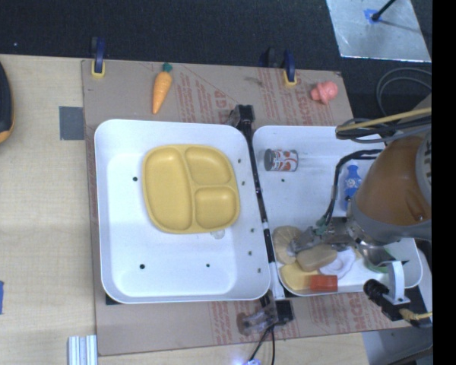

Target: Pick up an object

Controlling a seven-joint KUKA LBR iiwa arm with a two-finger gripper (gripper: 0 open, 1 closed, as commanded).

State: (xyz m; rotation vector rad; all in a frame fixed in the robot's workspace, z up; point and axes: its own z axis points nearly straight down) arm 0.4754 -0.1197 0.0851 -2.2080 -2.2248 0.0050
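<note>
Objects for picking lie in the right bin (304, 139): a small can (280, 160) on its side at the far left, and a tan piece (313, 260) and red block (323, 283) at the near edge. The gripper (319, 238) hangs low over the tan piece; whether its jaws are apart I cannot tell. The left bin (114, 204) holds a yellow divided plate (190, 188).

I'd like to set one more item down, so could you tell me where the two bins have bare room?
Left bin: a bare floor strip borders the yellow divided plate on its left and below. Right bin: bare between the small can and the arm. Its lower end is crowded: the tool sits among piled items, with an orange block.
</note>
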